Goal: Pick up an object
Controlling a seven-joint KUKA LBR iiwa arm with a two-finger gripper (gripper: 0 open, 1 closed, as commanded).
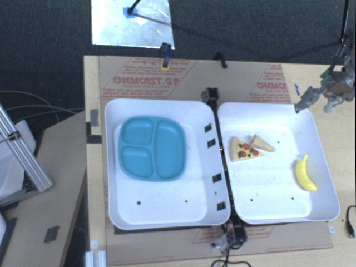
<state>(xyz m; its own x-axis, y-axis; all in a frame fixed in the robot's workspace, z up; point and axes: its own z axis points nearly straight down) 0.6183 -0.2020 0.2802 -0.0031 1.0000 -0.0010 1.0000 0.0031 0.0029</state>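
Note:
In the right bin [267, 210] lie a toy pizza slice [243, 149], a tan cone-shaped toy [262, 143] touching it, and a yellow banana [305, 174] near the bin's right wall. My gripper [317, 100] hangs at the right edge of the view, above the bin's far right corner. It is open with its two fingers spread and nothing between them. It stands well away from all three toys.
The left bin [161, 204] holds a blue divided plate [153, 148]. Black clips run down the seam between the bins [214, 143]. Cardboard lies under both bins, and a shiny sheet [133, 15] sits at the back.

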